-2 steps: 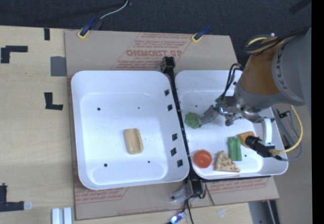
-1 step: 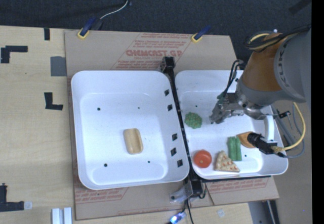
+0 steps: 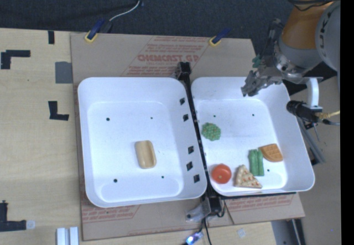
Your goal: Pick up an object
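Note:
The right bin [image 3: 287, 128] holds a green broccoli piece [image 3: 211, 131], a red tomato [image 3: 221, 173], a pizza slice [image 3: 246, 177], a green pod-like toy [image 3: 255, 161] and an orange bread-like piece [image 3: 271, 152]. A tan bread roll [image 3: 145, 154] lies in the left bin [image 3: 94, 128]. My gripper [image 3: 251, 87] hangs over the right bin's far right corner, well above and behind the toys, with nothing seen between its fingers.
A black divider clip strip [image 3: 189, 122] runs between the two bins. Both bins rest on a cardboard sheet [image 3: 160, 56] on the wooden bench. A cable [image 3: 130, 0] trails across the dark floor at the back.

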{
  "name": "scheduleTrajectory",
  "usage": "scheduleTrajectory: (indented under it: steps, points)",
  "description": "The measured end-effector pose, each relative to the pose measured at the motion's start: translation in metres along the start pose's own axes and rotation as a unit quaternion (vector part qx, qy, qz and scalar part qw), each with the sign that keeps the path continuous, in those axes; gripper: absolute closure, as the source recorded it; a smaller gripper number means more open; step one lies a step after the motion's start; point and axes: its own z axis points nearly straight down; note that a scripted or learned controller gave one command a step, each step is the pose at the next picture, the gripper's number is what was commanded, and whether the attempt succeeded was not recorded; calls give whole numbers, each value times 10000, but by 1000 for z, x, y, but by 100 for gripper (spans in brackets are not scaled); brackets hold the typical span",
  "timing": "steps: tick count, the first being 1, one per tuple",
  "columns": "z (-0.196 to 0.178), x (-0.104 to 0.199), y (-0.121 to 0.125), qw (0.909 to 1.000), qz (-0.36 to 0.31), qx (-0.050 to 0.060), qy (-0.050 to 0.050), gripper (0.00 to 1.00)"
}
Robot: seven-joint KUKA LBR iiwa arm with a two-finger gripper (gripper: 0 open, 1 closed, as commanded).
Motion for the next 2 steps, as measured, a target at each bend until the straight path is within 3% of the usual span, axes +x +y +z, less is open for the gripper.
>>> scheduleTrajectory:
  steps: [1,2]
  points:
    - [46,142,42,10000,-56,72,40,100]
    - [43,235,40,10000,-38,69,35,100]
